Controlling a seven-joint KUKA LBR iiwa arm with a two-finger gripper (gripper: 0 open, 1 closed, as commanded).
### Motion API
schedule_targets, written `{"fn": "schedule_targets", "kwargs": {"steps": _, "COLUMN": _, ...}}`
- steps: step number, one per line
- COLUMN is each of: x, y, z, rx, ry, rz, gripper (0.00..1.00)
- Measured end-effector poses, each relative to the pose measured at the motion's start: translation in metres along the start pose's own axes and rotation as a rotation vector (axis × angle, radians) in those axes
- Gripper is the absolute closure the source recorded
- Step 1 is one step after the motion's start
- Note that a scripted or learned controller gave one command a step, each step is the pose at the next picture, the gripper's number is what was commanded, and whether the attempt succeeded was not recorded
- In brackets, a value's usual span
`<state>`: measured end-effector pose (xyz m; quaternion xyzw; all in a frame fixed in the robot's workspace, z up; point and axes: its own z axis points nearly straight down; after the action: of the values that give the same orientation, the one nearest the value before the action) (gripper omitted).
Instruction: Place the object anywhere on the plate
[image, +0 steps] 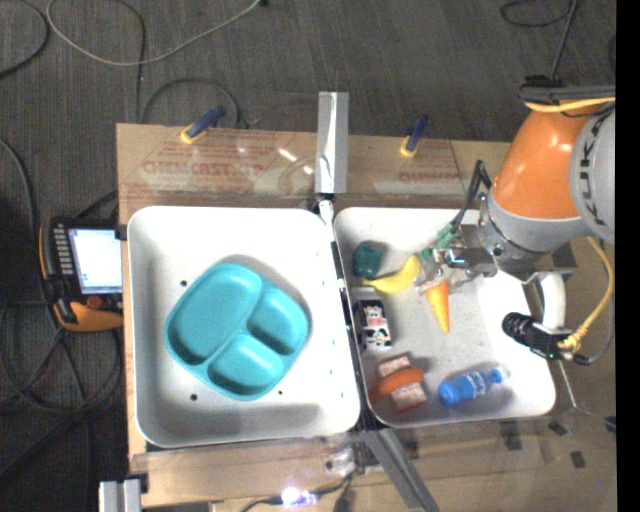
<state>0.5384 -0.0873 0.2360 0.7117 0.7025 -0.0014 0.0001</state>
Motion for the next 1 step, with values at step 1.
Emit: {"fn": "schedule_targets", "kwargs": {"steps": 1, "x": 0.0533, "y": -0.0068, "z": 0.0533, "rx": 0.001, "ry": 0.002, "rz": -0.145, "gripper": 1.0}}
